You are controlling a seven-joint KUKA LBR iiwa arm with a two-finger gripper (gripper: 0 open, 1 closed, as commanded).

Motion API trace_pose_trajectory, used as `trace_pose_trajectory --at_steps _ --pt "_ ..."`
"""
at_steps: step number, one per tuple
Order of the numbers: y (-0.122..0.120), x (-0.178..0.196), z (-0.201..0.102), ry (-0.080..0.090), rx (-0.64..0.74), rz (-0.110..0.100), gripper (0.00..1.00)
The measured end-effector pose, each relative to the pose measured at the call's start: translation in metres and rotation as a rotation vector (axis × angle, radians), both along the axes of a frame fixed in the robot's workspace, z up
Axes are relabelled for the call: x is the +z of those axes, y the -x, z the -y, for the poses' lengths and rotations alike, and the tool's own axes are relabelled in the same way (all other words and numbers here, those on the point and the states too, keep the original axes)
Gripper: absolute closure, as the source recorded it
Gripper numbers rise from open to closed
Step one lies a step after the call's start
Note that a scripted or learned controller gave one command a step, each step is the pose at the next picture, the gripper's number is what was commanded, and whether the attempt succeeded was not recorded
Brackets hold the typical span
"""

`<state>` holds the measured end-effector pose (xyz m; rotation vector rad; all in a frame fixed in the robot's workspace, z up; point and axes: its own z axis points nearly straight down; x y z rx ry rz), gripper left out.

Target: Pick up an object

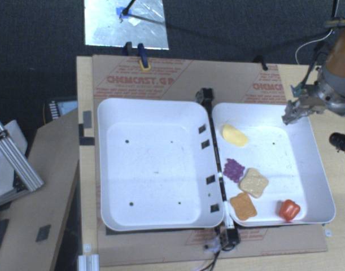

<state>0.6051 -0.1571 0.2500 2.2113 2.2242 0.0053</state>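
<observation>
1. The task names no particular object, so any of the five things in the right bin (322,168) could be the pick. All five lie loose on its floor, and none is lifted.
2. The yellow piece (234,135) lies near the bin's left wall, toward the far edge, and is the one closest to the arm.
3. The purple grape cluster (234,169) sits against the left wall about midway along, with the pale bread slice (254,183) just beside it toward the near edge.
4. The orange-brown toast-like piece (243,206) lies in the near left corner, close to the bread slice; whether they touch I cannot tell.
5. The red pepper-like piece (289,209) rests by the near edge, toward the right corner, apart from the others.
6. The gripper (291,116) hangs over the far right corner of this bin, at its rim, well apart from every item. I see nothing between its fingers; whether they are spread or pressed together I cannot tell at this size.
7. The left bin (107,151) has only bare white floor showing.
8. Judged from this, the pick is at its start: nothing is grasped. Left to do are choosing a target, moving over it, descending, closing on it and lifting.
</observation>
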Motion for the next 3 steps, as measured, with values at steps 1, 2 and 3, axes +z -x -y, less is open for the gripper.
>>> trace_pose_trajectory --at_steps 1,2,3 --pt "-0.018 0.132 -0.030 0.002 0.003 0.013 1.00" --pt "0.034 0.220 -0.034 0.001 0.000 0.007 1.00" --pt "0.065 0.291 0.005 0.003 -0.008 0.005 1.00"
